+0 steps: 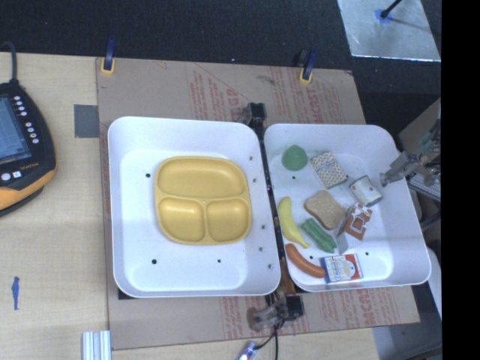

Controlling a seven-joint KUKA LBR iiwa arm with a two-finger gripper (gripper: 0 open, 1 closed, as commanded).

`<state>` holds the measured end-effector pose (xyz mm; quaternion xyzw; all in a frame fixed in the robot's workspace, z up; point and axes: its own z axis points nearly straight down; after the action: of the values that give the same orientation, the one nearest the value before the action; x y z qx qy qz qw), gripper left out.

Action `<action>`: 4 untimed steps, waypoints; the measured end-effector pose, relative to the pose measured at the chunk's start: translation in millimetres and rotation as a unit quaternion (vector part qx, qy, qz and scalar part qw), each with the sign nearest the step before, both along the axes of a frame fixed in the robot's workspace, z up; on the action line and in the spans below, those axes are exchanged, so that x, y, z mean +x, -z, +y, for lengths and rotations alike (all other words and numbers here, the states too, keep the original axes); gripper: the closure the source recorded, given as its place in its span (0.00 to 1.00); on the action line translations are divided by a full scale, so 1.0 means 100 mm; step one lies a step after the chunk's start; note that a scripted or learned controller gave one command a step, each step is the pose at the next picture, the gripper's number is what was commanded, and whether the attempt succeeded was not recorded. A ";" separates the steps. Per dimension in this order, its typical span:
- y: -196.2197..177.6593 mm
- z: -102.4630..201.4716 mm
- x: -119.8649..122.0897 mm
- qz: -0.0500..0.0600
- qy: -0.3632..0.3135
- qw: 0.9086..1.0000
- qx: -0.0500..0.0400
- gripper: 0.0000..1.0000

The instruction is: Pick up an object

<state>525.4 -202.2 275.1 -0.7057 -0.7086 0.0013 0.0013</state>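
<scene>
The right bin [390,145] holds several small items. Among them are a green ball [295,157], a patterned packet [328,169], a bread slice [324,209], a yellow banana [290,222], a green vegetable [319,235], a sausage [304,262], a small carton [342,268], a red-and-white box [358,222] and a small silvery item [365,191]. My gripper [393,174] reaches in at the bin's right rim. Its tip is just right of and above the silvery item. Nothing shows in its grasp.
The left bin [131,201] holds a yellow divided plate [202,199]. A teach pendant [19,148] lies on the bench at the far left. Clamps [109,58] [305,66] pin the cardboard sheet at the back.
</scene>
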 end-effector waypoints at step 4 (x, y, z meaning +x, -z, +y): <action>1.73 0.70 0.18 0.001 -0.002 1.000 -0.001 1.00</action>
<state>543.1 -132.2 102.1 -0.7041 -0.7101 0.0027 0.0016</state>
